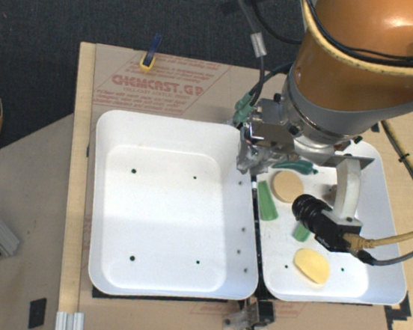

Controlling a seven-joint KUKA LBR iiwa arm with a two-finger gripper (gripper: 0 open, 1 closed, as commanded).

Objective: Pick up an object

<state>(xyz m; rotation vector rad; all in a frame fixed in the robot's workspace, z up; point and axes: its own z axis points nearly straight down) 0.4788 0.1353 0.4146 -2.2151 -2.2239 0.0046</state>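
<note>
Gripper (251,157) at right bin's (379,285) left edge, green stick (267,200) just below

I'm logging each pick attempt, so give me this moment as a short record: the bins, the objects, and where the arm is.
left bin: white, shallow, dark dots on its floor
right bin: white, holds the objects
yellow piece: near the right bin's front
tan round piece: toward the right bin's back
green strip: beside the wall between the bins
arm: reaches in over the right bin's back, orange band in view
jaws: hidden under the wrist, state unclear
bench cover: brown cardboard with red print
</note>
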